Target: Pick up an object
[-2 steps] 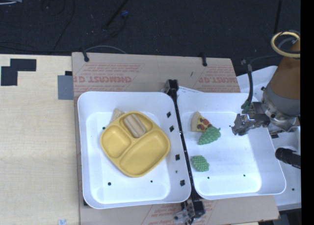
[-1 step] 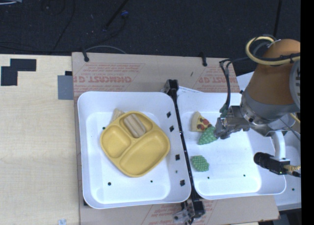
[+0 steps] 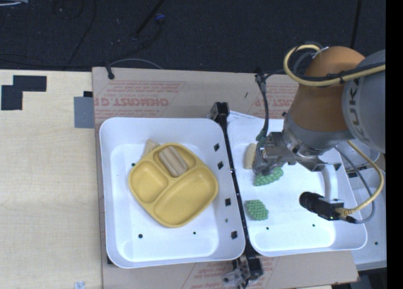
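Overhead: gripper [image 3: 269, 163] low in right bin [image 3: 352, 240], at green beaded lump [image 3: 269, 177]; finger state unclear. Yellow divided plate [image 3: 174, 185] in left bin [image 3: 119, 243].

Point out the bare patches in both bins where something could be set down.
Left bin: bare strips around the yellow divided plate, widest along the near wall. Right bin: bare near floor beyond the green lump. Crowded around the gripper.
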Available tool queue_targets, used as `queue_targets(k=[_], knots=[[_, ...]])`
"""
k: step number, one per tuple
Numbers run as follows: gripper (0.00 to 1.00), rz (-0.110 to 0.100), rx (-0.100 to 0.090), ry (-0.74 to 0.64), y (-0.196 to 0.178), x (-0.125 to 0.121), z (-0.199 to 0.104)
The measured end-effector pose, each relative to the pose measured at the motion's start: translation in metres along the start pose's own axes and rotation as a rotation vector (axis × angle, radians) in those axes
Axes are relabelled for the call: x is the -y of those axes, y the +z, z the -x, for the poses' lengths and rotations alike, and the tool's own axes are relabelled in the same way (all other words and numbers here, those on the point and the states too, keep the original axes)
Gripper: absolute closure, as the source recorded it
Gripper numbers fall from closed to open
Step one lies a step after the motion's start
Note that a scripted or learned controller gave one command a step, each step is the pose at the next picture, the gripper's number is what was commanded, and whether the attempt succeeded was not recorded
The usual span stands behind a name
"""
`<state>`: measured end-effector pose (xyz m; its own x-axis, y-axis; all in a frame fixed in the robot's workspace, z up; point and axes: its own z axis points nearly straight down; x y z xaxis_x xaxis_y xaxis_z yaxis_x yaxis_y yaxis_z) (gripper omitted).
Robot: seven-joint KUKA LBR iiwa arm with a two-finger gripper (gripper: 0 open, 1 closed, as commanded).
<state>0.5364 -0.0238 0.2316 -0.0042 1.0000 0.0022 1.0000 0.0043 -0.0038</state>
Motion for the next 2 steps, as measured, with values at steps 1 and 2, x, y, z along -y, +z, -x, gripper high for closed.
queue_targets(k=[1, 2], knots=[[1.0, -0.002, 0.0, 0.0, 0.011, 0.003, -0.053], [1.0, 0.0, 0.002, 0.0, 0.002, 0.003, -0.101]])
